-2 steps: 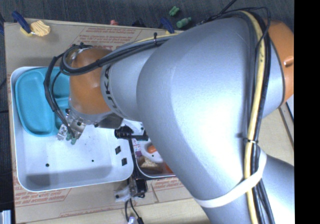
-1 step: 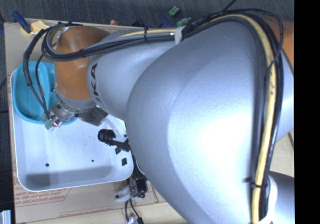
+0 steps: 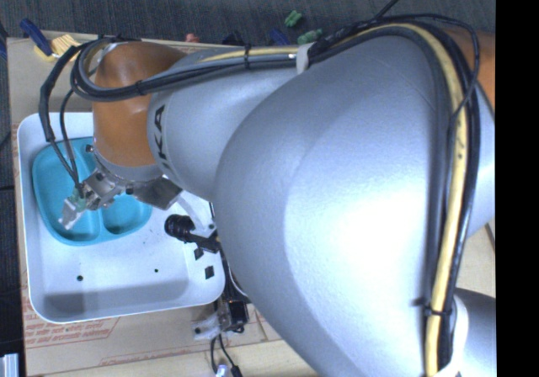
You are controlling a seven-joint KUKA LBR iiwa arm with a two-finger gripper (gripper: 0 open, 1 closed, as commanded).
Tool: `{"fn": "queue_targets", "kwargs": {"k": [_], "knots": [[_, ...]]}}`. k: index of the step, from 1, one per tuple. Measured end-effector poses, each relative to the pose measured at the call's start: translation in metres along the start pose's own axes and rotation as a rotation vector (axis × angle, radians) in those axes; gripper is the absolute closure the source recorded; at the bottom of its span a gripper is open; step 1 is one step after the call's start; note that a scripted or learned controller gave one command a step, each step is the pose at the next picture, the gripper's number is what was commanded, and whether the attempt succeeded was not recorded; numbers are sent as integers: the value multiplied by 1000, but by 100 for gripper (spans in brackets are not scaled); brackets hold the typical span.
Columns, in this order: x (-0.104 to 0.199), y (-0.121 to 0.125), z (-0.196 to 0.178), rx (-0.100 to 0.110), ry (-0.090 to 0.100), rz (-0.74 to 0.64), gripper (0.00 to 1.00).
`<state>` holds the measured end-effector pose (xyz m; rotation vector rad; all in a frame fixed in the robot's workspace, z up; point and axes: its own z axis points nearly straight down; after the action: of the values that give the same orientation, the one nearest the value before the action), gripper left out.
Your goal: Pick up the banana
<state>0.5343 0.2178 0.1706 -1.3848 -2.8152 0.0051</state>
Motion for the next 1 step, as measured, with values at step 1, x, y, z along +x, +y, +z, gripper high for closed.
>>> {"fn": "queue_targets", "kwargs": {"k": [1], "knots": [[-6, -49, 62, 0, -1, -2, 0]]}}
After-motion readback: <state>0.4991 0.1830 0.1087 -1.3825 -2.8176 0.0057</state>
